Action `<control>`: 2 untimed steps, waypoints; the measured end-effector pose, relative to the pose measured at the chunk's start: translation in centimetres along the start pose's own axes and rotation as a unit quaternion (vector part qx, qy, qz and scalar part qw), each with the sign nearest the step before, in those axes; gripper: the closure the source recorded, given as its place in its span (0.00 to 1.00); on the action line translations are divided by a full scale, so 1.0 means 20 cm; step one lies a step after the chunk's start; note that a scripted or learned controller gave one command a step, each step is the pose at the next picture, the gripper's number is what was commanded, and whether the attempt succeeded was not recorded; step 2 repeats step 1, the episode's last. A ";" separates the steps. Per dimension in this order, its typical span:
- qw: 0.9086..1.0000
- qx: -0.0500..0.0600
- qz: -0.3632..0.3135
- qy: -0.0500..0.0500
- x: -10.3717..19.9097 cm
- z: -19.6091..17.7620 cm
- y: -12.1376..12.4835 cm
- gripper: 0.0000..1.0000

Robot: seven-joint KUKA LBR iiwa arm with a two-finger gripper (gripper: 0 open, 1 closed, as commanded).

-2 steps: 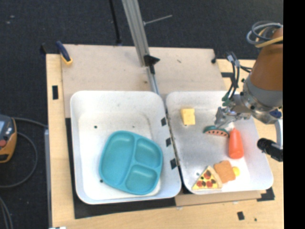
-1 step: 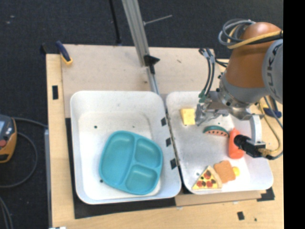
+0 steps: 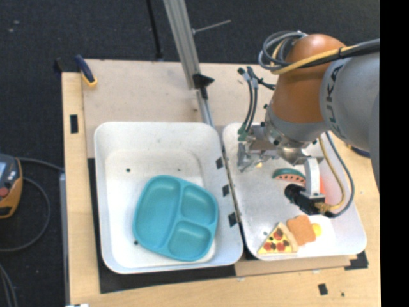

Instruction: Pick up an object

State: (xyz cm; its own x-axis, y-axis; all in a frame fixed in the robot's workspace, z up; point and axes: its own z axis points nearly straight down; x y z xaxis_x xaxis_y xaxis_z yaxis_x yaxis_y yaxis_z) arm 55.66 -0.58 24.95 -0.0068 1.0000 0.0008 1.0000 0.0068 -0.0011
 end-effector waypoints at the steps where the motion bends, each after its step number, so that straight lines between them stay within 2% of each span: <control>1: 1.000 0.000 0.000 0.000 0.27 0.07 0.03 1.00; 2: 1.000 0.000 0.000 0.000 0.27 0.07 0.03 1.00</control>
